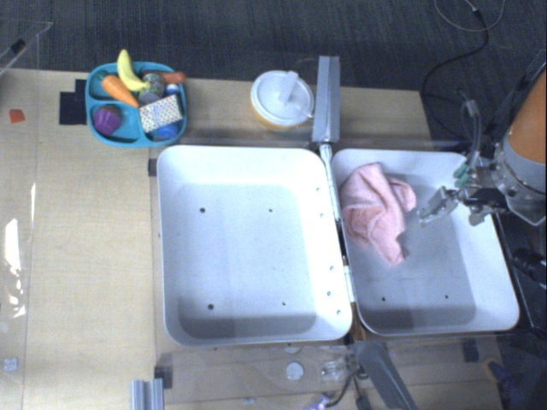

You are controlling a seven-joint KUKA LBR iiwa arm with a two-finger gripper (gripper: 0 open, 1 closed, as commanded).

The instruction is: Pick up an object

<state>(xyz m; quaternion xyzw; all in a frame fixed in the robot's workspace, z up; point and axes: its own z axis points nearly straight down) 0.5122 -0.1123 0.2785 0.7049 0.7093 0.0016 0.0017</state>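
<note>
A pink cloth (376,210) lies crumpled in the right bin (444,310), against that bin's left wall and toward its far end. It is bunched into soft folds, with one tail hanging down toward the bin's middle.

The arm (526,156) comes in from the right, its orange band showing at the frame's edge. The hand (438,205) sits over the right bin, just beside the cloth's right edge and apart from it. I cannot tell how the hand is set, open or closed; nothing shows in its grip.

The left bin (248,246) sits beside the right one, the two touching along a shared edge at the middle. A grey bar (326,101) stands on the counter (85,254) just beyond that seam.

Behind the left bin, a white round lidded tub (282,98) with a yellow rim rests on the counter beside the bar. Further left is a blue divided tray (137,105) holding toy food: a banana (129,72), a carrot (118,90), a purple piece (106,119), and a speckled block (162,113). A black patch (73,107) lies just left of the tray, and a small red mark (16,116) is near the counter's left edge.
</note>
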